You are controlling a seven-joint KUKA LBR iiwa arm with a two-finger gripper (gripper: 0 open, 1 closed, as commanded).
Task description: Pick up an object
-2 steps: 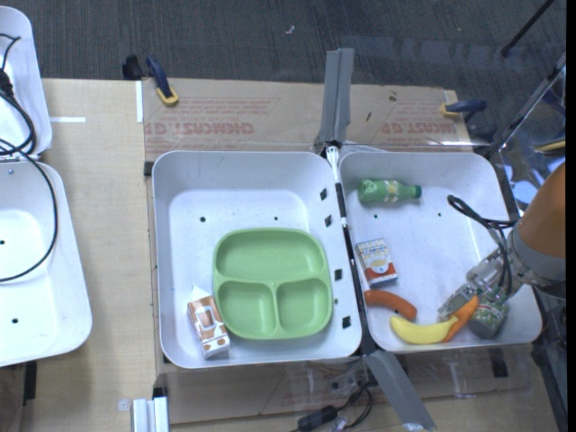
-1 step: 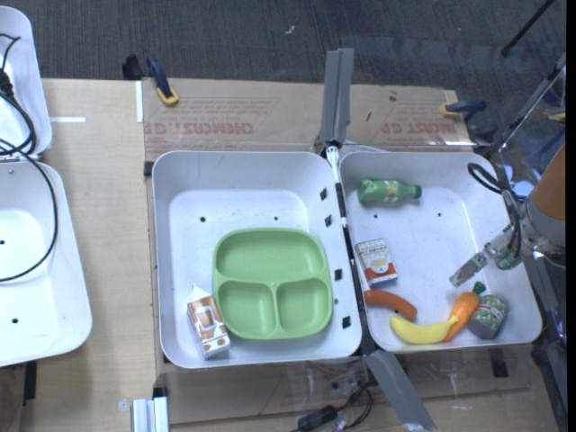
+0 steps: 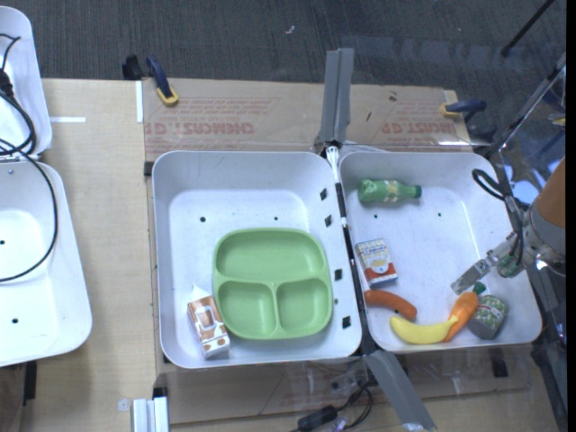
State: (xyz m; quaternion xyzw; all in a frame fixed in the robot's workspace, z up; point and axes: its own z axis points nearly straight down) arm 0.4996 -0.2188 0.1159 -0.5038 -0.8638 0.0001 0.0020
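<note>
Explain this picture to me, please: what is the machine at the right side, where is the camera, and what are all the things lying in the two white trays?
The camera is fixed above a bench and looks down at a slant. The machine is a robot arm reaching in from the right; its two-finger gripper hangs low over the right bin, just above the toy carrot. Whether its fingers are open or shut is too small to tell, and I see nothing held between them.

The right bin holds toy groceries: a green bottle lying on its side, a small carton, a sausage, a banana, the carrot, and a small can.

The left bin holds a green divided plate and a second small carton beside the plate's left corner.

The arm's job is to pick up one object.
</note>
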